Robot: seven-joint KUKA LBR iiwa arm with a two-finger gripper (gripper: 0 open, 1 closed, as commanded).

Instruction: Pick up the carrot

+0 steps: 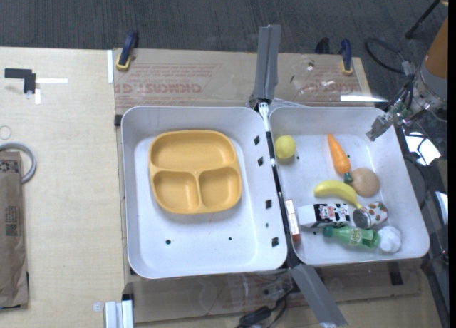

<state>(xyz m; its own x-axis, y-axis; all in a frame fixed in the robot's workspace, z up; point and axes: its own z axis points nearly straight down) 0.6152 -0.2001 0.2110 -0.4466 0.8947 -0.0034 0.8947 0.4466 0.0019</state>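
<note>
Nearest, at the bottom of the right bin: a green bottle lying on its side, a white ball at its right end, a small printed can just above, and a black-and-white carton to the left. Just beyond these, a banana curving beside a tan, rounded object, the two touching or nearly so. Farther up, the carrot, orange with a green tip, lying loose on the bin floor near the middle, tilted, its lower end close to the tan object. To its left, a yellow lemon near the wall between the bins. In the left bin, a yellow divided plate with three compartments. On the table at far left, a brown paper bag. Farthest, at the right bin's upper right corner, the pincer hanging over the rim, well apart from the carrot, holding nothing; whether wide or narrow, cannot tell. Beyond both bins, a cardboard sheet held by blue clamps.
</note>
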